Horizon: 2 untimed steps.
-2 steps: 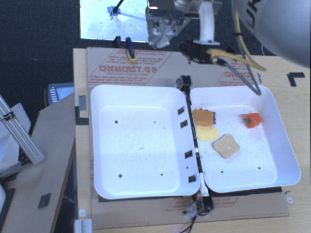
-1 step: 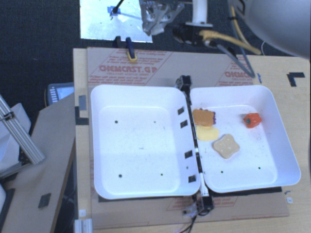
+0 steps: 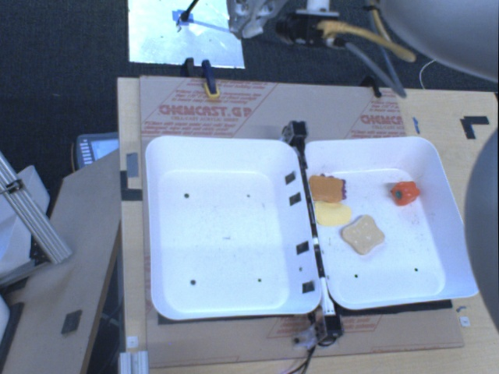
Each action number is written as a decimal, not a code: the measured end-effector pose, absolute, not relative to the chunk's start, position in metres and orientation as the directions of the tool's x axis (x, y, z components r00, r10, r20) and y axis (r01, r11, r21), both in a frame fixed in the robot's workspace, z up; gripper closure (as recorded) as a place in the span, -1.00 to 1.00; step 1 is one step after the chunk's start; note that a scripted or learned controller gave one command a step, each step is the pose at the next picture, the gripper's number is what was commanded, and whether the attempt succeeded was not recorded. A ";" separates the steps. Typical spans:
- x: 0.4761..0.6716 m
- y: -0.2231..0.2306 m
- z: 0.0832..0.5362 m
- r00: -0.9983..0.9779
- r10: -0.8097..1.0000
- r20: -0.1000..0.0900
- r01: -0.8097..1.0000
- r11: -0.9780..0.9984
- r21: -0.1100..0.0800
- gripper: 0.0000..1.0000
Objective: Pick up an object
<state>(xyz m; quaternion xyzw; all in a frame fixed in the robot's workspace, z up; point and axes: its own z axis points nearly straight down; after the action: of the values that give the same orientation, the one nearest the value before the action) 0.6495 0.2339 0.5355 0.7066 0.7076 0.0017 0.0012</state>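
Metallic and pale, the gripper [image 3: 251, 10] sits at the very top of my view, raised well above the bench and over the shiny metal sheet [image 3: 183, 23] that lies beyond the bins. I cannot tell from here how its jaws stand; nothing shows between them. Just to its right I see a white post and a bundle of cables [image 3: 366, 41], one yellow, running off toward the grey arm [image 3: 444, 18] that fills the top right corner.

Below that lies the brown board [image 3: 234, 107] with red printing, a yellow and black clamp [image 3: 210, 84] at its far edge. On the board rest the two white bins, touching along a middle seam held by dark clips. The left bin [image 3: 222, 224] shows me its white floor with a few small dark dots.

The right bin [image 3: 425, 279] holds everything I could pick. Near the seam, toward the far side, lies an orange object with a purple edge [image 3: 327, 188]. Just in front of it, touching or nearly so, is a flat pale yellow piece [image 3: 333, 214]. Beside that, nearer me, lies a tan toast-shaped piece [image 3: 363, 234]. Apart from these three, toward the right wall, sits a small red-orange object [image 3: 404, 193]. All four are well apart from the gripper.
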 end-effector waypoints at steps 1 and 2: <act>0.669 0.234 0.535 -0.001 1.000 0.000 1.000 0.001 0.003 1.00; 0.668 0.234 0.535 -0.003 1.000 0.001 1.000 0.003 0.002 -1.00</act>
<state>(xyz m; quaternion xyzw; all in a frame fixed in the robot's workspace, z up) 0.6682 0.2344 0.5352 0.7061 0.7081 0.0009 0.0005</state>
